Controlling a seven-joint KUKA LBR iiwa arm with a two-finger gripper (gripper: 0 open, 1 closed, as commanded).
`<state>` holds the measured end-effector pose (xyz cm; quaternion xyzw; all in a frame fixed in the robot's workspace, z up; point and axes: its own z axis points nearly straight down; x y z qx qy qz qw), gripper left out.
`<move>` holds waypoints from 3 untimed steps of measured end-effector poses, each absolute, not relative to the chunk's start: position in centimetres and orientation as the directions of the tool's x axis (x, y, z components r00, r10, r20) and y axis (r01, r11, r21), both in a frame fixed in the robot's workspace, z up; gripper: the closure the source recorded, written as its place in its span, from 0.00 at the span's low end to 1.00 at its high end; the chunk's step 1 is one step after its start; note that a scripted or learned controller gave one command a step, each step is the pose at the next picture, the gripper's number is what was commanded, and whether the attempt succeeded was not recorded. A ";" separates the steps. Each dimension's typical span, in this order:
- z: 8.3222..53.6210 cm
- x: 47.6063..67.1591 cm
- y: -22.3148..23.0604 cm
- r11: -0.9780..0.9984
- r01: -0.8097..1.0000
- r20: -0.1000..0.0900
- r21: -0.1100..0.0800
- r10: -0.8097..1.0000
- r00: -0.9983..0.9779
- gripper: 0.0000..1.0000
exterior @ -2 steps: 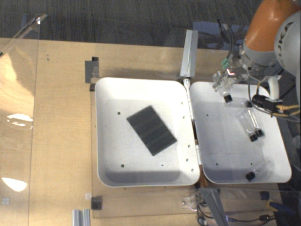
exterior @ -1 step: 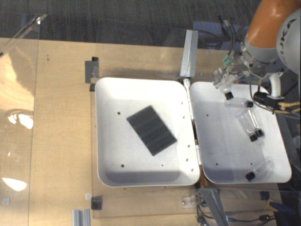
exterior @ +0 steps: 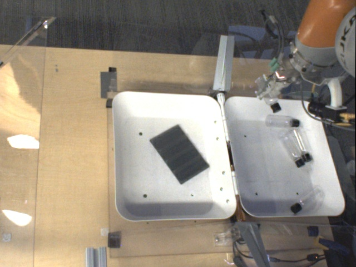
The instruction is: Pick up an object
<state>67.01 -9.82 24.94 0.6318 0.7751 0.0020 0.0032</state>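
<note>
White plastic bins, two counted, sit side by side on the pale wooden worktop (exterior: 61, 166). The left bin (exterior: 125, 199) holds one item: a dark grey flat rectangular pad (exterior: 179, 153), ribbed on its face, lying flat near the bin's centre and turned at a slant, its long axis running from 10 o'clock to 4 o'clock. It touches no wall.

The right bin (exterior: 334, 202) holds three clear plastic tubes with black caps. The first tube (exterior: 282, 122) lies at 12 o'clock in that bin, nearly level across the view, cap toward 3 o'clock. The second tube (exterior: 296, 147) lies just below it near the bin's centre, slanted, its black cap at the 5 o'clock end. The third tube (exterior: 307, 200) lies at 5 o'clock close to the near wall, its cap toward 7 o'clock. All three are see-through and faint against the white floor; the caps are the clearest parts. The first and second lie near each other; whether they touch cannot be told. The third lies well apart.

One grey arm with an orange band (exterior: 328, 10) enters at 1 o'clock. Its gripper (exterior: 272, 90) hangs over the far rim of the right bin, just above the first tube. Whether the jaws are spread or pressed together cannot be told; nothing is seen between them.
</note>
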 end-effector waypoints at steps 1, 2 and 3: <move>26.2 67.2 -9.7 0.205 0.979 -0.005 0.014 0.979 -0.205 1.00; 25.5 67.0 -10.3 0.190 0.982 -0.002 0.007 0.982 -0.190 1.00; 26.6 67.2 -10.2 0.195 0.981 -0.003 0.013 0.981 -0.195 1.00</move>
